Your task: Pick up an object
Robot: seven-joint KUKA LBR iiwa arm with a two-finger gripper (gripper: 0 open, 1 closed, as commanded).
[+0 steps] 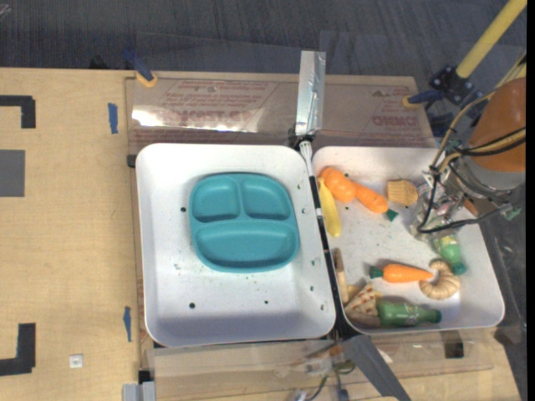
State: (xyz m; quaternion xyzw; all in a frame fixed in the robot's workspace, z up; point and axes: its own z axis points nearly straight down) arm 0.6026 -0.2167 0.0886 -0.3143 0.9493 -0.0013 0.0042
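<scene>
You are looking at a scatter of toy foods lying in the right bin (493, 295). An orange carrot (354, 190) is lying slantwise near the bin's upper left, with a yellow banana (331, 213) resting along the left wall just below it. A tan block (402, 192) is sitting to the carrot's right. A second carrot (402, 272) is lying flat lower down, touching a curled beige pastry (441, 281). A green bottle (405, 312) is lying on its side along the bottom wall, and a small green piece (450, 249) is sitting near the right side.
</scene>
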